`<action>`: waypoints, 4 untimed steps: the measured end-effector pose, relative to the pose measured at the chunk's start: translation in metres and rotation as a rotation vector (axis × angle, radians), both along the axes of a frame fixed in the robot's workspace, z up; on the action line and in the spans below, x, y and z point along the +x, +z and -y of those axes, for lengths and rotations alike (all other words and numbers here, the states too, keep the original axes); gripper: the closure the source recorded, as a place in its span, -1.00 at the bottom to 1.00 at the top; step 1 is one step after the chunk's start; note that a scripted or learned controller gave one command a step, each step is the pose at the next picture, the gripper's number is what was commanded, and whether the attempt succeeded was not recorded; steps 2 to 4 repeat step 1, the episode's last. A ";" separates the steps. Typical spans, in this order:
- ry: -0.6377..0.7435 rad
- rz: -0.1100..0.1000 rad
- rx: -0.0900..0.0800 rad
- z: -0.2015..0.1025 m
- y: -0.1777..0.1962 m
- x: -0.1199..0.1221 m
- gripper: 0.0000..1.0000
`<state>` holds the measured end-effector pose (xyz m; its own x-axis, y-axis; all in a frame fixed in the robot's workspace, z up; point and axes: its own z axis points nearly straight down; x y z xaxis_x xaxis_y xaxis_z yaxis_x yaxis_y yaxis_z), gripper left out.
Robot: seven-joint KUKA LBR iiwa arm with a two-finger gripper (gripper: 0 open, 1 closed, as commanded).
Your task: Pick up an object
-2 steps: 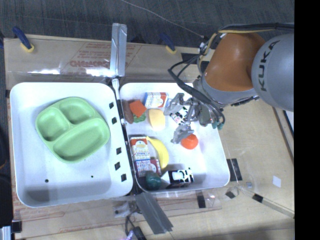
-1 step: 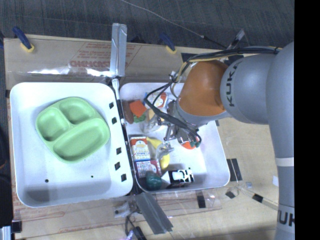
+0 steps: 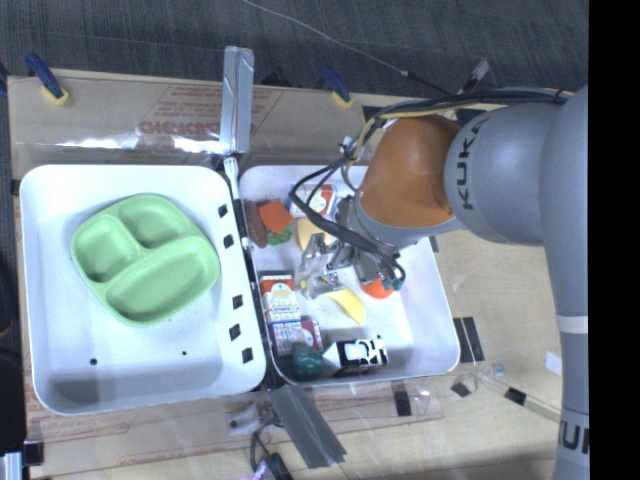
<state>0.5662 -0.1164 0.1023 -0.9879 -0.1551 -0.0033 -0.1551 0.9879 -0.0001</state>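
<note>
Gripper (image 3: 325,268) hangs low in the right white bin (image 3: 432,308) with a pale yellow wedge (image 3: 348,305) just below-right of it; I cannot tell its state.

Left to right I count one green divided plate (image 3: 146,256) in the left white bin (image 3: 40,268), then one printed packet (image 3: 283,313), one dark green lump (image 3: 306,365) and one black-and-white block (image 3: 361,353).

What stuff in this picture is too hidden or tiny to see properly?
- Gripper, camera view: the arm's wrist and cables cover it from above, so its state and any grasp cannot be told.
- Right bin, camera view: the arm hides its upper right part.
- Orange-red item: half under the wrist, unidentifiable.
- Packet: label print too small to read.
- Green plate: fully clear.
</note>
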 end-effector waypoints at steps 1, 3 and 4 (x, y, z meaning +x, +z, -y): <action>-0.273 0.006 -0.001 0.004 0.112 0.041 1.00; -0.273 0.006 -0.001 0.004 0.112 0.041 1.00; -0.273 0.006 -0.001 0.004 0.112 0.041 1.00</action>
